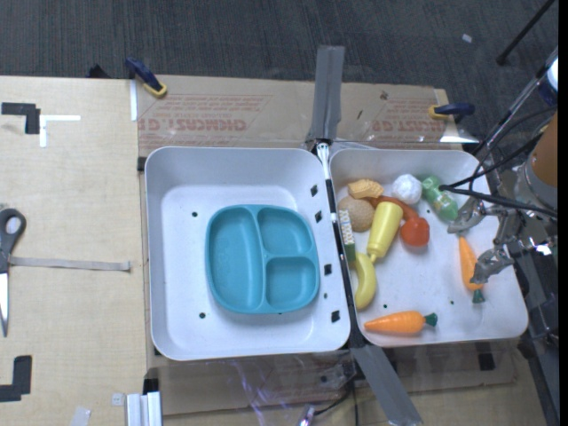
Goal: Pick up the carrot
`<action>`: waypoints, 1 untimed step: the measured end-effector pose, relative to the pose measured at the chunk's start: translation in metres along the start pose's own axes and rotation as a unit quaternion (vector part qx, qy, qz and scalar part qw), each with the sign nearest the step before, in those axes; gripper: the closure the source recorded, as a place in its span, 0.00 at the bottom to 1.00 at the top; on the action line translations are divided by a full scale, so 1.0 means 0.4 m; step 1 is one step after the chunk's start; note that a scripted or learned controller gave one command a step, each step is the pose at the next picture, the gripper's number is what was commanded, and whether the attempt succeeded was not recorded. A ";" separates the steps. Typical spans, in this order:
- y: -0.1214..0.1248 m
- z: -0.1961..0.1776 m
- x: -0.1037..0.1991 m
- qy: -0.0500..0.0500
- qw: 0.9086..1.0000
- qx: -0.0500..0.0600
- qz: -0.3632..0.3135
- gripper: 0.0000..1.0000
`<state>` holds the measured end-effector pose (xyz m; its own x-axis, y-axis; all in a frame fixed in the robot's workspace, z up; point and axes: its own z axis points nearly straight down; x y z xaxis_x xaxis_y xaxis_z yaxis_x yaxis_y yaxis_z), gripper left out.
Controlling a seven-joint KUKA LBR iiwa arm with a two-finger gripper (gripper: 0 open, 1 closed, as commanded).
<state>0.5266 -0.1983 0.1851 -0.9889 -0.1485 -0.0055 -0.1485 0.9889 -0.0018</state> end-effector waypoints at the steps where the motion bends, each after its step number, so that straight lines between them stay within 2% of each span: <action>1: -0.061 0.231 -0.016 0.001 1.000 0.000 0.022 0.00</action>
<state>0.5371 -0.2215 0.0927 -0.9944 -0.1059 -0.0043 -0.1059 0.9944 -0.0008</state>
